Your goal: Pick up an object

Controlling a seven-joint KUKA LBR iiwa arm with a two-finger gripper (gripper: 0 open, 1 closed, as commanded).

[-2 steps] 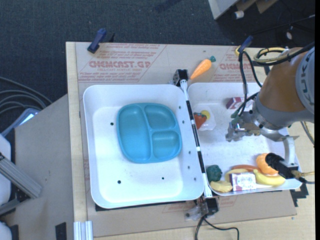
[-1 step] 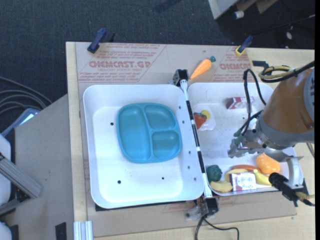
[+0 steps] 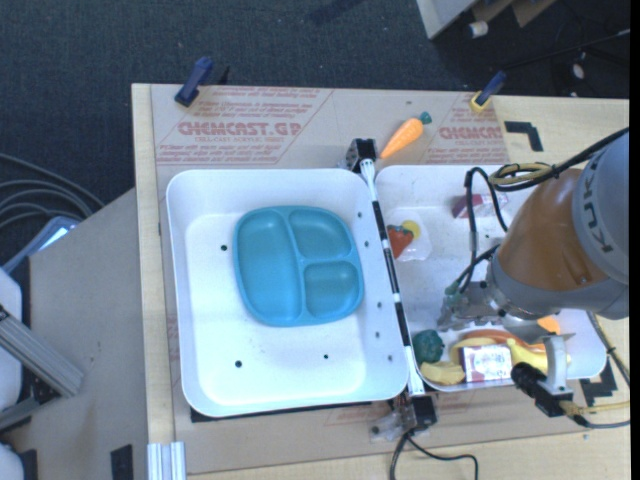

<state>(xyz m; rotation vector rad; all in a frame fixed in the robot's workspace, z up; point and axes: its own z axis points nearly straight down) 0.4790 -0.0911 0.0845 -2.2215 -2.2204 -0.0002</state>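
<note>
Dark carpet surrounded a pale wooden counter (image 3: 150, 298) that carried two shallow white bins side by side, and the divider (image 3: 383, 258) between them serves as the landmark for everything below. Left of the divider, the left bin (image 3: 200, 348) held a blue sectioned plate (image 3: 298, 265) lying flat near its middle. Just right of the divider, in the right bin (image 3: 425, 183), sat a small red and orange item in a clear wrapper (image 3: 405, 239). At the divider's near end lay a dark green lump (image 3: 428, 345), touching or nearly touching a yellow banana-like piece (image 3: 442, 372) and a small printed packet (image 3: 487, 362). Past the divider's far end, outside the bins, a toy carrot (image 3: 402, 138) rested on the counter. The grey arm with its orange band (image 3: 545, 233) hung over the right bin, its wrist lowered toward the cluster by the divider's near end. The gripper (image 3: 462, 308) sat just above and right of the green lump, but the arm's bulk hid the fingers, so whether they were spread or closed, or had anything between them, could not be told. As a judgement, the pick looked unfinished: every object appeared to lie in its bin, nothing was visibly lifted, and the grasp and the raise were seemingly yet to come.
</note>
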